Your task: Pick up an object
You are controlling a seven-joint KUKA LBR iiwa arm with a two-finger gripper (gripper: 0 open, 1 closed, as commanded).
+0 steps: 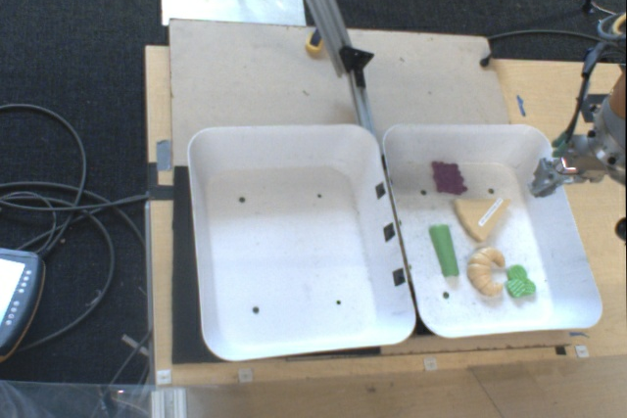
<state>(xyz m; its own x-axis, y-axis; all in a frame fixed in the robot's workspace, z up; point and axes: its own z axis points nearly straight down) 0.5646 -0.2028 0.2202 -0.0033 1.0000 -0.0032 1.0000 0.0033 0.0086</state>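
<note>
The right bin (558,240) holds several small toys: a purple grape cluster (449,176), a tan cheese wedge (479,216), a green cylinder (444,250), a croissant (486,270) and a green leafy piece (520,284). My gripper (547,179) hangs at the right bin's right rim, above and to the right of the cheese wedge. Nothing shows between its fingers.
The left bin (211,240) sits beside the right one, with a black-marked divider edge (390,232) between them. A slanted metal pole (323,0) crosses the board behind the bins. Cables (59,201) lie on the floor at left.
</note>
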